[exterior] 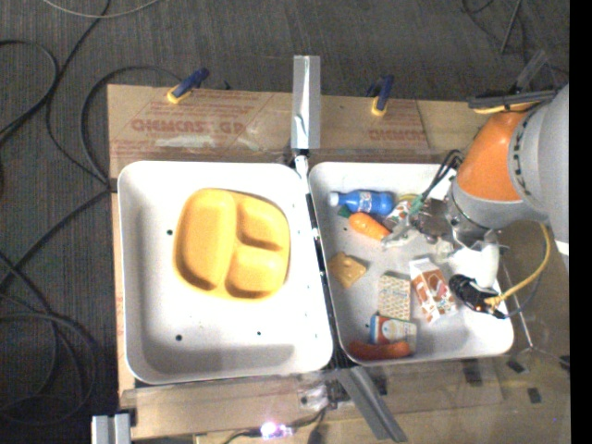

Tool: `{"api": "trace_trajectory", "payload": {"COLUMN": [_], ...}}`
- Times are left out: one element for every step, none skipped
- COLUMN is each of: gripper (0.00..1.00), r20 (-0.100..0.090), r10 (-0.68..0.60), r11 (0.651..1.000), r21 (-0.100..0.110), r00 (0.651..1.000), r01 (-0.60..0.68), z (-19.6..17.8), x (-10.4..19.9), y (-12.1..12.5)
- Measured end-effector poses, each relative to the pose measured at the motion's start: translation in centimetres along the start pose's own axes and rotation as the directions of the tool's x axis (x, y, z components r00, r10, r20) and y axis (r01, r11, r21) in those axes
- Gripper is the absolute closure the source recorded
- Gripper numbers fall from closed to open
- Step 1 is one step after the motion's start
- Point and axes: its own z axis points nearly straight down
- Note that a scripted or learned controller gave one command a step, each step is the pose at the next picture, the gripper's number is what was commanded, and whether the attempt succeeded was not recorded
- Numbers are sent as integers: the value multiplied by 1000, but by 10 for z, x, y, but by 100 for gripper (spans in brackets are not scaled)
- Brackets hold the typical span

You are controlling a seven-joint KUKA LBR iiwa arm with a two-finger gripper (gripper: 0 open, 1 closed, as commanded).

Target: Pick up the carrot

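Orange plastic carrot [368,226] lies just left of my gripper [403,229], below the blue bottle [363,200]. Grip state: cannot tell. Judged light, rigid, slick; best taken across its thick middle.

The carrot [368,226] lies in the right bin [481,345], just before the bottle [363,200].

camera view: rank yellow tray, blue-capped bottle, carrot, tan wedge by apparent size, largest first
1. yellow tray, by far the largest.
2. blue-capped bottle.
3. carrot and tan wedge: too close to rank; the carrot is longer, the wedge broader, and the end effector may hide the carrot's right end.
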Motion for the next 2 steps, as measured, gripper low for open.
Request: {"api": "trace_trajectory", "payload": {"gripper": [0, 0], "r20": [2, 48], "r10": [20, 396], "r11": [1000, 914], "r21": [-12, 67], "r00": [1000, 917], "r01": [-20, -399], "z": [18, 16], "x": [52, 70], "y": [41, 65]}}
